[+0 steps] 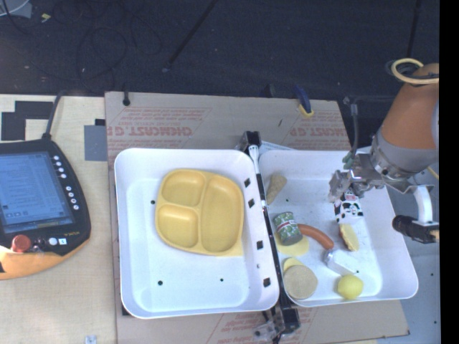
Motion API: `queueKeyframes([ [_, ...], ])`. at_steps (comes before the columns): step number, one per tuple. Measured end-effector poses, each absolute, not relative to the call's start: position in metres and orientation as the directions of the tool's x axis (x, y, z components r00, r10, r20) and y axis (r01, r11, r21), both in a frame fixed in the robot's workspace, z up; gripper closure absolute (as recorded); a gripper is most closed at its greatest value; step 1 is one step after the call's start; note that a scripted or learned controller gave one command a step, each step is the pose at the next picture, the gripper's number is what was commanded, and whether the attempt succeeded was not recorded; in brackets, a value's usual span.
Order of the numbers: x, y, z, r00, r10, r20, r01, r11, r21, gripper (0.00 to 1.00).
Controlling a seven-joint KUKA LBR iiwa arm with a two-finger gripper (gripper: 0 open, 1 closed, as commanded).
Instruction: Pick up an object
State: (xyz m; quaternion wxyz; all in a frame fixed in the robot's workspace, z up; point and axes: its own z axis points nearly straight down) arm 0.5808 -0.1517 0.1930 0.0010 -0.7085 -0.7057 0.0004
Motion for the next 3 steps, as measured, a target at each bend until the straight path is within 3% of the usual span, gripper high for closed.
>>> queueKeyframes([
  [1,0.569,-0.090,0.209,-0.005,1.000,0.004,1.000,0.005,-0.003,1.00],
  [2,0.538,-0.042,0.213,-0.003,1.000,0.003,1.000,0.003,-0.006,1.00],
  [3,0.513,-0.044,0.227,0.004,1.000,0.002,1.000,-0.004,-0.005,1.00],
])
